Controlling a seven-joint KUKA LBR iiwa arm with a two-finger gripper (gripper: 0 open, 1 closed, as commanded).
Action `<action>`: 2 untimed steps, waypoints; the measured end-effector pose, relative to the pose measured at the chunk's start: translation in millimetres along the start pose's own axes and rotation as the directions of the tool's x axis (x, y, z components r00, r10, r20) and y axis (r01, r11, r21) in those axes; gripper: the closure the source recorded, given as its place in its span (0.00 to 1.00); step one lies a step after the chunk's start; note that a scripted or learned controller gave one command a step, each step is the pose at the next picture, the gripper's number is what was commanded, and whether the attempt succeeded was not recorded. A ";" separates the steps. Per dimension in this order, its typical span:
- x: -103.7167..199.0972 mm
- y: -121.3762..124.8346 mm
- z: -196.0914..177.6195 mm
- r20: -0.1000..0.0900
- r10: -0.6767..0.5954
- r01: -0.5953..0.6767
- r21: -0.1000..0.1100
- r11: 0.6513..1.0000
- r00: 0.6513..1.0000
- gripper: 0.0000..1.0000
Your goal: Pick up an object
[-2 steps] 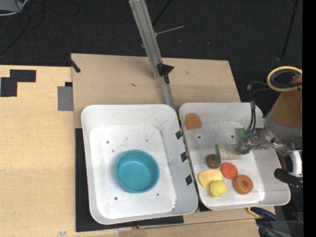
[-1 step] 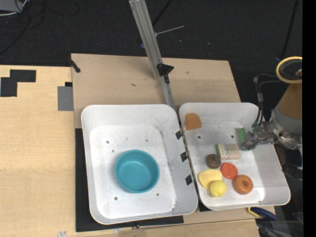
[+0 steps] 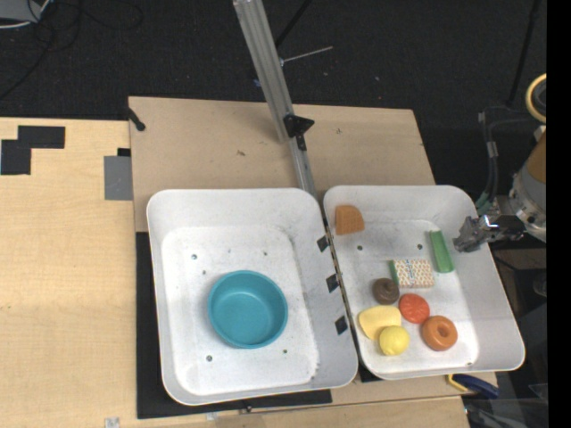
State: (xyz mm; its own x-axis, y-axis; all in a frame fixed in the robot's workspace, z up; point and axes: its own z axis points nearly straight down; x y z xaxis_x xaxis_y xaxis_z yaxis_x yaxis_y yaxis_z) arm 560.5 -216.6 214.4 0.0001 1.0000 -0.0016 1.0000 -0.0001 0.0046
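Left bin (image 3: 178, 212): holds a bowl (image 3: 248, 308), near its front edge.
Right bin (image 3: 500, 315): touches the left bin's right side.
Back left corner: wedge (image 3: 348, 219).
Right edge: stick (image 3: 440, 251).
Middle: sponge (image 3: 414, 273), puck (image 3: 385, 290) to its left.
Front: ball (image 3: 413, 308), ring (image 3: 439, 333), two lumps (image 3: 385, 328).
Gripper (image 3: 470, 235): over the right rim.

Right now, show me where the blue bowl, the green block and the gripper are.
blue bowl (image 3: 248, 308): camera view, its inner floor.
green block (image 3: 440, 251): camera view, middle of its top face.
gripper (image 3: 467, 239): camera view, at its fingertips.
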 end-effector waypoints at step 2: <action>51.6 2.2 -17.6 -0.003 -0.004 0.004 0.006 1.000 1.000 1.00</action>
State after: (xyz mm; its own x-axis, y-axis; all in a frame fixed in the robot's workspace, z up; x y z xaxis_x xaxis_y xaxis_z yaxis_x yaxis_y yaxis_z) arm 562.6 -165.0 231.9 -0.0035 1.0000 0.0013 1.0000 0.0035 -0.0010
